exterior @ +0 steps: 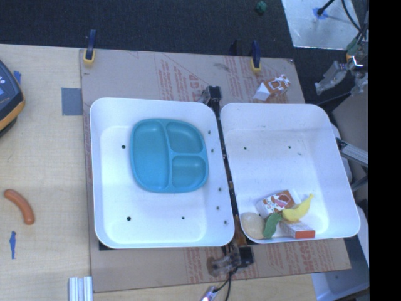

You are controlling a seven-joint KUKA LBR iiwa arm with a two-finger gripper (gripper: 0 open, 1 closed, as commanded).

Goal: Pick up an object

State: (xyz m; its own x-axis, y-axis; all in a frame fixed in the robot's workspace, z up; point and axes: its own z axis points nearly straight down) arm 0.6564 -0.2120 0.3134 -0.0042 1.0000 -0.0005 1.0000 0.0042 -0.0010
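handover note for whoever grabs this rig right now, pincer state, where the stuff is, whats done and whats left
Pincer: state cannot be told from the camera view.
Left bin: holds a blue divided plate, lying flat in its upper half.
Right bin: a small pile in the near corner: yellow banana, red and white carton, green piece, pale round item, small box with a red end.
Outside the bins: a sausage on the bench at left, a small carton on the cardboard behind the right bin.
Done: nothing lifted.
Left: pick up one object; the corner pile looks crowded.
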